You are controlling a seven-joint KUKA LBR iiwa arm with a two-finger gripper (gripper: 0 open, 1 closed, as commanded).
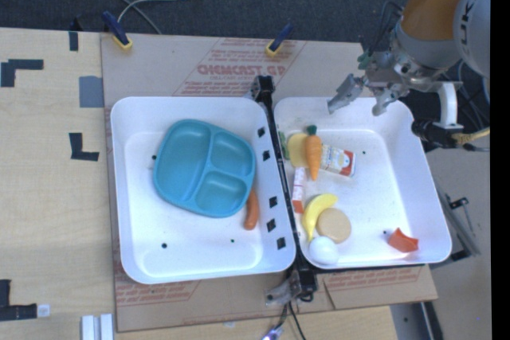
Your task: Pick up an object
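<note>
- The pincer (pixel 360 97) hovers over the far edge of the right bin (pixel 414 179), fingers spread, nothing between them.
- Along that bin's left wall: a carrot (pixel 313 154) touching a small carton (pixel 339 162), then a banana (pixel 316 210), a round cookie (pixel 334 225) and a white egg (pixel 323 250) at the near left corner.
- A red piece (pixel 402 240) lies near the near right corner.
- The left bin (pixel 135 195) holds a blue divided plate (pixel 204 167) with a sausage (pixel 252 212) just beside it.
</note>
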